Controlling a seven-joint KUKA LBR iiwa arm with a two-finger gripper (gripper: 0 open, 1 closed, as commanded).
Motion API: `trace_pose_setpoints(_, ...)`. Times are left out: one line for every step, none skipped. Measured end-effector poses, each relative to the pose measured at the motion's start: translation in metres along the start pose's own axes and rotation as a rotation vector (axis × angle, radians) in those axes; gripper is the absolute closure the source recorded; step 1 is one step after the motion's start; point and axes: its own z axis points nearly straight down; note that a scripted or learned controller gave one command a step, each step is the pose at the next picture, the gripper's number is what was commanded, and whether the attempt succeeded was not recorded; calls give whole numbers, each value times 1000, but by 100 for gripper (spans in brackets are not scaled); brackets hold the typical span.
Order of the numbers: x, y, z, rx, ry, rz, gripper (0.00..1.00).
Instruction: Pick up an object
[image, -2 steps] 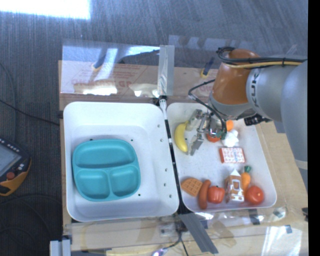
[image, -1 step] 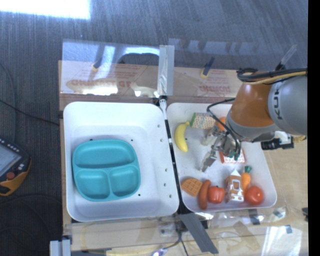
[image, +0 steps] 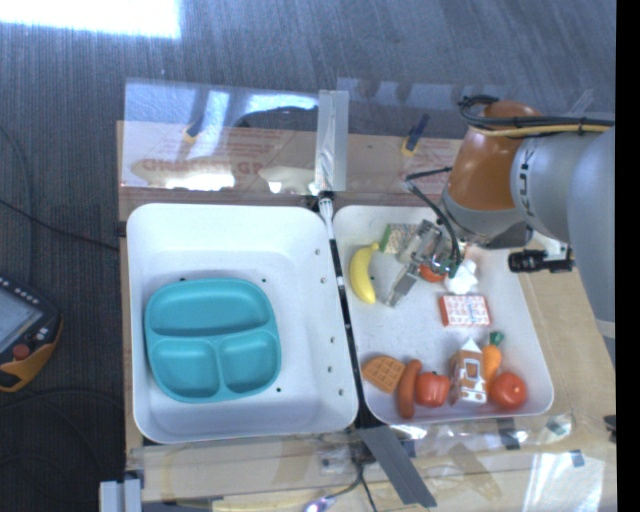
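Teal tray (image: 211, 335) fills left bin (image: 170, 232); right bin's (image: 531, 330) toys lie below pincer (image: 404, 282), grip unclear.

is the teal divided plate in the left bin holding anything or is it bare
Bare. The teal plate lies flat in the left bin, and all three compartments show plain teal with nothing in them.

open floor mid right bin (image: 537, 340), banana (image: 362, 274) flanking, toys crowding front
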Motion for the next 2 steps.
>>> trace_pose_setpoints(54,-36,1,-8,-21,82,0)
trace_pose_setpoints(-8,5,-1,10,14,274,0)
